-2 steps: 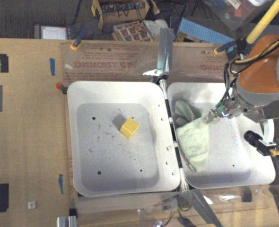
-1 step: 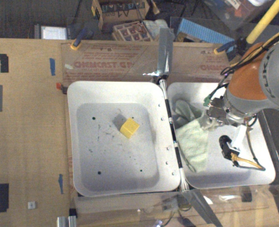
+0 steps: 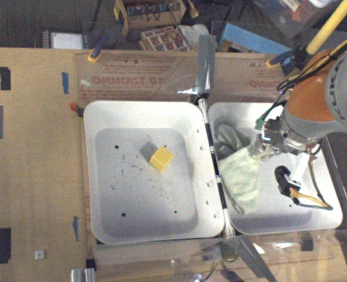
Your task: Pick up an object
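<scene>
Worktop at the far left of my view is bare board carrying a strip of blue tape, well to the left of the yellow block, which I take as my reference point. Left bin surrounds that block. The block lies on the bin floor near its middle, with nothing touching it. Just right of the block runs the seam where the two bins meet.

Right bin, beyond that seam, holds a pale green cloth bunched along the side nearest the block. A second, greyer cloth sits just behind it, toward the back wall. Arm stands furthest right of the block, reaching over the right bin with its wrist end low at the green cloth's right edge.

Jaws: they sit at or on that edge of the green cloth, well apart from the block. The wrist housing covers them from my angle, so I cannot tell whether they are released or clenched, and I see nothing gripped.

Progress, in my judgement: any one object would satisfy the task, and the candidates are the block and the two cloths. All three rest in their bins, so nothing is lifted. The approach appears to be made, and the green cloth looks the likely target. A confirmed grip and the lift remain outstanding.
</scene>
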{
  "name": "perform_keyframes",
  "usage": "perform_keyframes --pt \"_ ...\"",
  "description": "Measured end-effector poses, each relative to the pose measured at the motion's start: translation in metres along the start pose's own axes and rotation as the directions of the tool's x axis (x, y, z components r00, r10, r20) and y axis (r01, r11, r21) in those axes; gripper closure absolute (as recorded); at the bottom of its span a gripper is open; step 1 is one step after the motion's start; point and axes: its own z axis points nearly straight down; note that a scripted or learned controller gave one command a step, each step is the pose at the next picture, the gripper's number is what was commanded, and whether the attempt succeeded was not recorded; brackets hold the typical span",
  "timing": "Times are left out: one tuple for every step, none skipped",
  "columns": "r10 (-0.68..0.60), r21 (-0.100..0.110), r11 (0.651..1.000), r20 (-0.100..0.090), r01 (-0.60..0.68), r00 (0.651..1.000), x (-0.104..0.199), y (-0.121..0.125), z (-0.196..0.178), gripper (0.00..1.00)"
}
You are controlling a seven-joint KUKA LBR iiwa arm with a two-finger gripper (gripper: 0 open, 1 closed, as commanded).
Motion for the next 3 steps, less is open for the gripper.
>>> perform_keyframes --pt "-0.053 -0.002 0.999 0.001 0.053 0.999 0.120 -0.049 -0.044 1.00" --pt "-0.017 -0.021 1.000 0.006 0.017 1.000 0.149 -0.058 -0.013 1.00" --pt "-0.036 -0.042 0.998 0.011 0.036 0.999 0.154 -0.065 -0.009 1.00"
